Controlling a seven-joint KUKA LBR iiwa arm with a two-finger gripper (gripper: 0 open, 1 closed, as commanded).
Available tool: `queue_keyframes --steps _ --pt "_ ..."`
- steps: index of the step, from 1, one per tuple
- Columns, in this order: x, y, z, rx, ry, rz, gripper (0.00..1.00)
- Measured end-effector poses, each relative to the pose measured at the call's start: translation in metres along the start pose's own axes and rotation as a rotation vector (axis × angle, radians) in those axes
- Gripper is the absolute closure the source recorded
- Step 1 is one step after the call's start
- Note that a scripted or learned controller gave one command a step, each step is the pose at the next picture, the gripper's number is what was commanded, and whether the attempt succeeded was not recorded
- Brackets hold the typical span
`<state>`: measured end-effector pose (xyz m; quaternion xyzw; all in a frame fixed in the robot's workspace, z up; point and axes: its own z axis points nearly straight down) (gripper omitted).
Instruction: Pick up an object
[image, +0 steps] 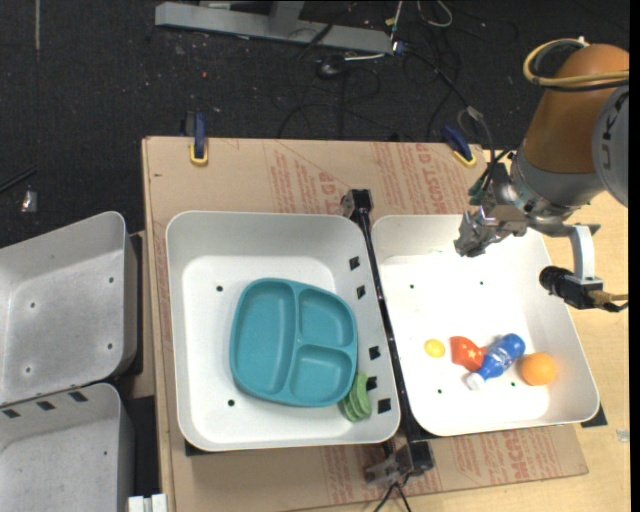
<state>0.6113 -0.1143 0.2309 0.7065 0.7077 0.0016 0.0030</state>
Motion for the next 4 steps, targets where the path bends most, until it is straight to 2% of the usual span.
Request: queue_keyframes --steps 1,2,4 --pt "0.0 0.002 -0.054 -0.001 0.0 -0.001 1.0" --pt "0.054 0.003 -0.032 0.008 0.003 -0.005 1.0" --pt "0.17 0.009 -0.022 0.007 0.003 -0.007 1.0"
